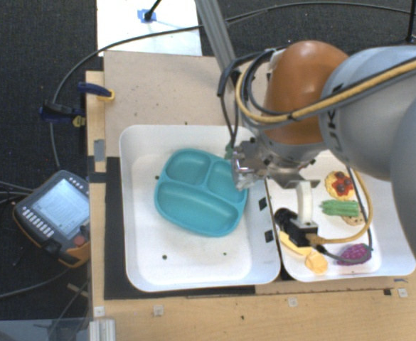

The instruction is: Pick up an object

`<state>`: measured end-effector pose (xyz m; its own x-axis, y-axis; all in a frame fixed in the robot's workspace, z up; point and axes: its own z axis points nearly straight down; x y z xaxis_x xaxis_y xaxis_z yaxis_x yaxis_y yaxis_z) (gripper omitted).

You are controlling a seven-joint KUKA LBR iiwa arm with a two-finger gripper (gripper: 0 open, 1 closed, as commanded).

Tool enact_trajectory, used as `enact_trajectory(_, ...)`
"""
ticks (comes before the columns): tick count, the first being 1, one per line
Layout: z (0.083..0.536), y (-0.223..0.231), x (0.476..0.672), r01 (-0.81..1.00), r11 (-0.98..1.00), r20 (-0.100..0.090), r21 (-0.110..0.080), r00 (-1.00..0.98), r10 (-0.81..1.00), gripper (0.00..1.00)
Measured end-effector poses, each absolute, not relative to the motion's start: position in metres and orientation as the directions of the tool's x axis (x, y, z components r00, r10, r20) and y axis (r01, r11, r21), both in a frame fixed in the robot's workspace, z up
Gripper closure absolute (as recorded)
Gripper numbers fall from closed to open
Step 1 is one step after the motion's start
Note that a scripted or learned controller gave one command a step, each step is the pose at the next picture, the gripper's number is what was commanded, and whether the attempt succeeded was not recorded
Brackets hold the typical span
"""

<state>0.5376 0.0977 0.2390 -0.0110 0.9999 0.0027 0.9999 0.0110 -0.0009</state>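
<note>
The big grey arm with orange band [304, 84] hangs over a beige bench [165, 91] on dark carpet [30, 41]. The teal plastic divided plate [199, 192] lies in the left white bin [140, 261], at nine o'clock from the gripper [244, 170].

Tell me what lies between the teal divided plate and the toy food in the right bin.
In the camera view, the gripper and wrist hang over the ridge where the two bins meet, between the teal plate and the toy food.
</note>
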Motion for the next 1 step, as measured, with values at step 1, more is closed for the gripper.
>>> enact_trajectory(1,0.2389,0.0943,0.5385,1.000,0.004,0.001,0.000,-0.004,1.000,0.00)
